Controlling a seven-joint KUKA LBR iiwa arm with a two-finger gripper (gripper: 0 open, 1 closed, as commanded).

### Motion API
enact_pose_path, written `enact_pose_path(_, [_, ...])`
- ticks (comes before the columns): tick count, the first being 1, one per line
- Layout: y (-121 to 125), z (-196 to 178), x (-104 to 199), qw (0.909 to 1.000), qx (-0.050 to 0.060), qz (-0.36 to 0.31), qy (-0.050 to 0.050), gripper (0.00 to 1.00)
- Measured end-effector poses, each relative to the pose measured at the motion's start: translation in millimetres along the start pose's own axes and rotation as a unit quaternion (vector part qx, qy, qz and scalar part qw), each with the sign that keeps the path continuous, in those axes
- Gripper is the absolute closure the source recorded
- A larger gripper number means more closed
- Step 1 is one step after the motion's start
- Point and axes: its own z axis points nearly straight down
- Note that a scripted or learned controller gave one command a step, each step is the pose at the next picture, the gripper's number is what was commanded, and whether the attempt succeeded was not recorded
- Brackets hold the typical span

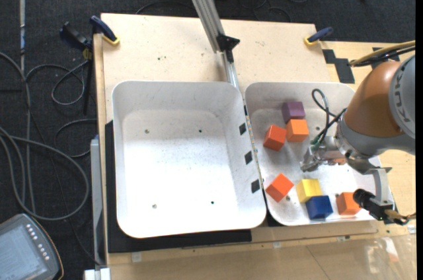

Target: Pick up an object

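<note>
Two white bins [132, 140] sat side by side. Near the yellow block [308, 189], the gripper [317, 160] hung; its grip was unclear.

The arm [380, 110] comes in from the right edge of the camera view, its orange band showing broad and rounded at the top with the grey wrist section just below it. From there it bends down and to the left. The hand [316, 160] hangs at the end of the wrist, pointing downward, a metal-coloured cluster with a dark cable looping up beside it. Its exact state is too small and cluttered to make out.
</note>
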Motion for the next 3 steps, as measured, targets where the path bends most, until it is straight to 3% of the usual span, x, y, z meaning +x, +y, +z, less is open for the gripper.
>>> enact_pose_path(3, [1.6, -167.8, 10.1, 1.0000, -0.003, -0.002, -0.001, 1.00])
